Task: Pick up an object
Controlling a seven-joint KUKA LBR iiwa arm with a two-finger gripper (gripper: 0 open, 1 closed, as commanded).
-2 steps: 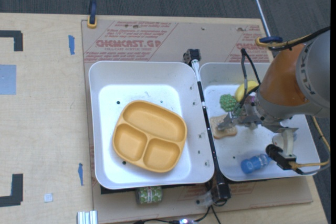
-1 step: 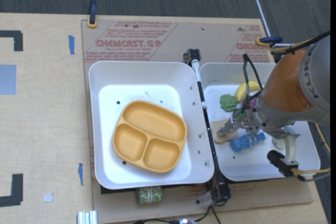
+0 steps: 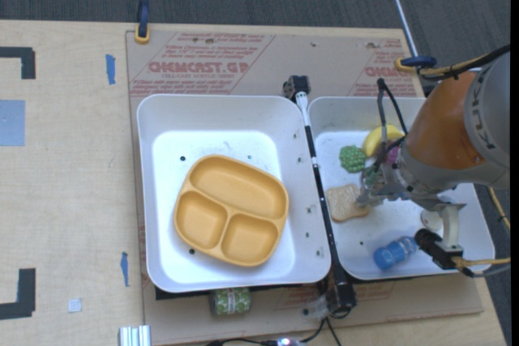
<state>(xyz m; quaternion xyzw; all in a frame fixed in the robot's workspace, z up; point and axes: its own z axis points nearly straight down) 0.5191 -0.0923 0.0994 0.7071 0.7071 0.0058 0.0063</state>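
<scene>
- Gripper (image 3: pixel 375 189) is down in the right bin (image 3: pixel 478 235), at the edge of the toast slice (image 3: pixel 347 203); can't tell how far open it is or if it has hold of anything (arm body blocks it).
- Surface (image 3: pixel 65 174): pale wood w/ blue tape marks, a brown printed board under both bins; dark carpet beyond.
- Toast slice: tan, flat, by the bin's left wall.
- Nearby: green broccoli (image 3: pixel 351 158), yellow banana (image 3: pixel 379 138), blue bottle (image 3: pixel 393 253).
- Left bin (image 3: pixel 154 134) holds a yellow divided plate (image 3: pixel 231 211).
</scene>
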